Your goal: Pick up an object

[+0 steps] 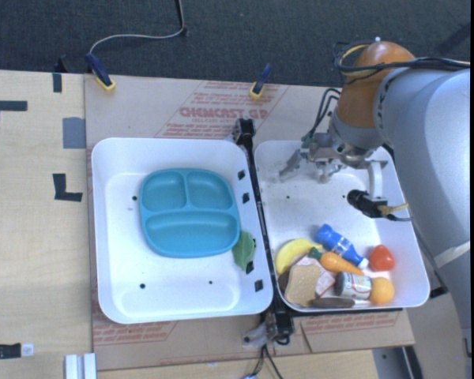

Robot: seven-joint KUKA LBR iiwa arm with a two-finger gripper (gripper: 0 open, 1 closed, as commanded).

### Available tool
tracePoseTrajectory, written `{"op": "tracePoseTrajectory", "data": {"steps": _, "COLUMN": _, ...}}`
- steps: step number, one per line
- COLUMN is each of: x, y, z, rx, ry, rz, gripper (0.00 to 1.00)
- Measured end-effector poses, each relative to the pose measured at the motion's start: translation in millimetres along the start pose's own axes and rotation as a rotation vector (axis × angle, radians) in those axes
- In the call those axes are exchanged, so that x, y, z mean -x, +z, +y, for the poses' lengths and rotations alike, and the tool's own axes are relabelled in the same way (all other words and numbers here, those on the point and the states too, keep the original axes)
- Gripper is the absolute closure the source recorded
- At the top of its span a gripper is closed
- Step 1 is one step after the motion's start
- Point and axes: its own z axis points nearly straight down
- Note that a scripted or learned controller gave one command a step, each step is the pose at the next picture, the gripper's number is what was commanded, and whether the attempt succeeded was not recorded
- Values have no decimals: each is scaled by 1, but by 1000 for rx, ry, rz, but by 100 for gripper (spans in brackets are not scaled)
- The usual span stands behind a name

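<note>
The left bin (110, 212) held a blue divided plate (189, 213), with a green leaf-like piece (244, 251) at its right edge by the bin wall. The right bin (292, 204) carried a heap at its near end: a banana (292, 253), a slice of bread (304, 283), a carrot (341, 263), a blue bottle (338, 243), a tomato (381, 257) and an orange (383, 290). The pincer (306, 168) hung over the right bin's far, bare end, fingers spread apart, holding nothing, well apart from the heap.
</note>
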Motion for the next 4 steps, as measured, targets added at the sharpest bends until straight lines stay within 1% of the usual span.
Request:
{"op": "tracePoseTrajectory", "data": {"steps": 1, "x": -29, "y": 7, "z": -63, "rx": 5, "ry": 1, "rz": -1, "gripper": 0}}
{"op": "tracePoseTrajectory", "data": {"steps": 2, "x": -16, "y": 6, "z": -98, "rx": 8, "ry": 0, "rz": -3, "gripper": 0}}
{"op": "tracePoseTrajectory", "data": {"steps": 3, "x": 27, "y": 6, "z": -49, "rx": 11, "ry": 0, "rz": -4, "gripper": 0}}
{"op": "tracePoseTrajectory", "data": {"steps": 4, "x": 9, "y": 6, "z": -116, "rx": 7, "ry": 2, "rz": -2, "gripper": 0}}
